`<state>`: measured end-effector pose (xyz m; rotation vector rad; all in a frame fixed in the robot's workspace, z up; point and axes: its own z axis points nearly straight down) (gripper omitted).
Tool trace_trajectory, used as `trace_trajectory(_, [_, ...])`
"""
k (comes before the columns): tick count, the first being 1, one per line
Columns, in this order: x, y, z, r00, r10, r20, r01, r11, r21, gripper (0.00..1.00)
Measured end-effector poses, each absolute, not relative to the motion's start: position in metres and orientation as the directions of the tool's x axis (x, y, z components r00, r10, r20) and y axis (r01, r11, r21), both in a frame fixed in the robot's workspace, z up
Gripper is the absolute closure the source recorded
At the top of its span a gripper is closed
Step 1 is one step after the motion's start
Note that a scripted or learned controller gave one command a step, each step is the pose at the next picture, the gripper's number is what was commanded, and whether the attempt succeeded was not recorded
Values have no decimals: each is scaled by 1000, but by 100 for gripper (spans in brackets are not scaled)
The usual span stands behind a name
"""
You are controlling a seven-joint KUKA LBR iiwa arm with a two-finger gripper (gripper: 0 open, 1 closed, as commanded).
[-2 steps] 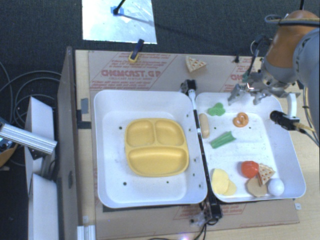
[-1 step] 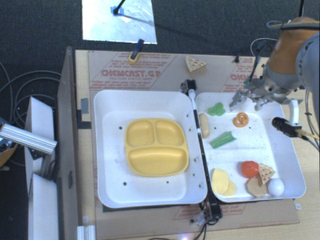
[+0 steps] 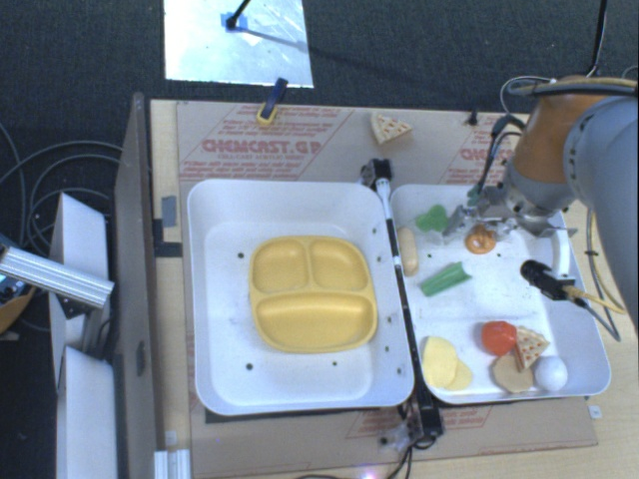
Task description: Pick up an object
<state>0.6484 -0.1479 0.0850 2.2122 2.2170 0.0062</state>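
My gripper (image 3: 485, 224) is low over the back of the right bin (image 3: 579, 312), and the arm comes in from the right. A small orange-brown round piece (image 3: 480, 239) lies right under the gripper tip, partly covered by it. Just left of the gripper sits a green leafy piece (image 3: 431, 218). A green stick (image 3: 443, 279) lies in the middle of the bin, and a pale oblong piece (image 3: 407, 250) rests against the bin's left wall.
At the right bin's front lie yellow slices (image 3: 445, 361), a red tomato (image 3: 498, 336), a pizza wedge (image 3: 530, 344), a brown disc (image 3: 510, 375) and a white egg (image 3: 550, 372). The left bin (image 3: 215, 297) holds a yellow divided plate (image 3: 311, 292). A cheese wedge (image 3: 390, 128) lies behind the bins.
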Motion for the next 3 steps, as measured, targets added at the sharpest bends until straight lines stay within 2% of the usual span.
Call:
trace_trajectory(1, [652, -151, 104, -3, 1000, -10, 1000, 3, 19, 100])
trace_trajectory(2, [605, -140, 101, 1, 1000, 1, 1000, -1, -2, 100])
trace_trajectory(3, [608, -140, 113, -1, 1000, 0, 1000, 1, 5, 100])
